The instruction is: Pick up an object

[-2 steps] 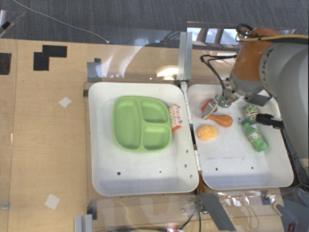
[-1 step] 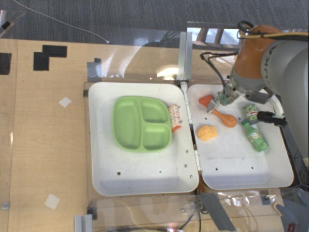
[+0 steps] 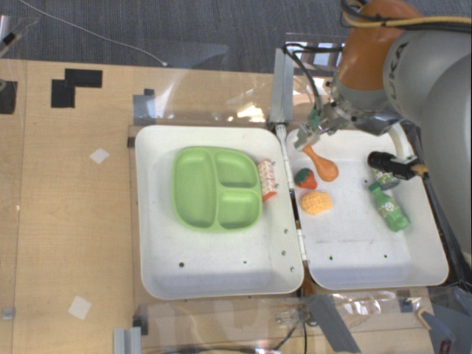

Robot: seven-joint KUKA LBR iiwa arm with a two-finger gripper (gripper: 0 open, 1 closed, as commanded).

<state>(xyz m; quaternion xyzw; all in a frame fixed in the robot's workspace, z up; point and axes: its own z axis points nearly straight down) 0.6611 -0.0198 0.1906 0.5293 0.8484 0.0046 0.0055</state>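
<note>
Wooden bench (image 3: 66,220), two white bins. Gripper (image 3: 308,133) low over right bin (image 3: 369,260), beside drumstick (image 3: 321,164); finger state unclear. Corn (image 3: 316,202) nearby.

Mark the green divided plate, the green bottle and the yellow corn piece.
green divided plastic plate (image 3: 193,190), camera view, on its large left compartment.
green plastic bottle (image 3: 390,208), camera view, on the middle of its body.
yellow toy corn piece (image 3: 317,202), camera view, on the middle of its bumpy top.
</note>
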